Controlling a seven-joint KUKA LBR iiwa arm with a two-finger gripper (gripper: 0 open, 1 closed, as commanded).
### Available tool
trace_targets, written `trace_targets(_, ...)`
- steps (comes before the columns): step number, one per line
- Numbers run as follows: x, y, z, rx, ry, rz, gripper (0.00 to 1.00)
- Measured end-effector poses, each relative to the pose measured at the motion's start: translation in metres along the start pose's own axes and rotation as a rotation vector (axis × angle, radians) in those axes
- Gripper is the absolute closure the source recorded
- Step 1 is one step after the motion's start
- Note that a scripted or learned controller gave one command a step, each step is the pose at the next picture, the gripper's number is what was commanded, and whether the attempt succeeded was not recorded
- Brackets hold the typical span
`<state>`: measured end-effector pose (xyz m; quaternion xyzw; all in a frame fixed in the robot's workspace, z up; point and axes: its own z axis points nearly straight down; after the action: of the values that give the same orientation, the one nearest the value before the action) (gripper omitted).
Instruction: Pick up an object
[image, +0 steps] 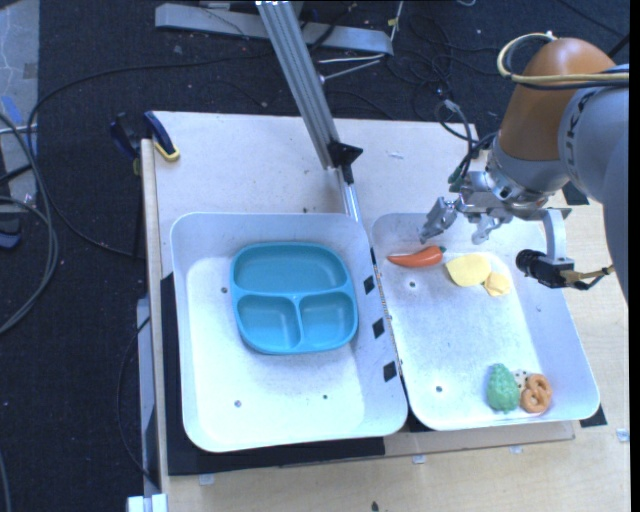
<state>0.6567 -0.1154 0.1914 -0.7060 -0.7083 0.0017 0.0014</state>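
Note:
My gripper (458, 222) hangs over the far end of the right bin (470, 340), its two fingers spread apart and nothing between them. Just below and left of it lies an orange-red chili pepper (415, 258) with a green stem. A yellow lumpy object (475, 272) rests to the pepper's right, directly under the wrist. Near the bin's front right corner sit a green broccoli-like piece (502, 388) and a small brown pretzel (536, 392), side by side.
The left bin (200, 330) holds a blue divided plate (294, 297). A slanted metal pole (305, 85) rises from the seam between the bins at the back. The bench edge runs along the front, with dark floor and cables beyond.

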Motion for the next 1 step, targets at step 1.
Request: trace_targets(1, -0.0066, -0.0086, 0.0546, 0.001, 0.0, 0.004, 0.0)
